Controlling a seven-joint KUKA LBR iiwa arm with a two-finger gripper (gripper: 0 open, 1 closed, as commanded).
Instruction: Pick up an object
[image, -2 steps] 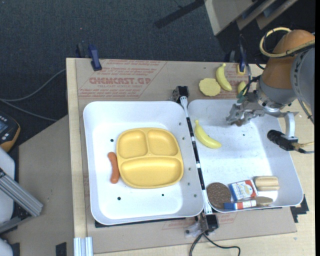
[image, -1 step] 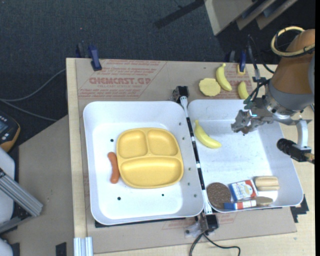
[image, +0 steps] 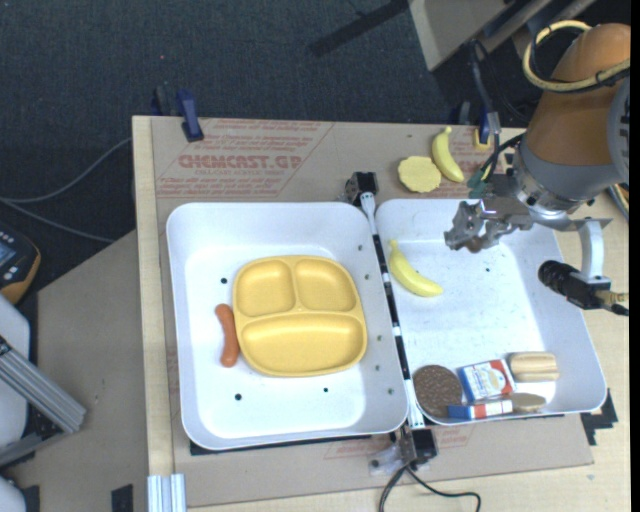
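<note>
Hovering over the right bin (image: 560, 330), gripper (image: 468, 236) seen above a banana (image: 413, 274), finger state not discernible, nothing seen held.

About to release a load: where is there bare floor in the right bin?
Bare floor spans the right bin's middle, bordered by the banana at left, the gripper above and the front clutter. Crowded: front edge, with brown disc, carton and bread roll.

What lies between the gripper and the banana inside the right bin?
Nothing: in the camera view, only bare white floor of the right bin separates the gripper from the banana.
</note>
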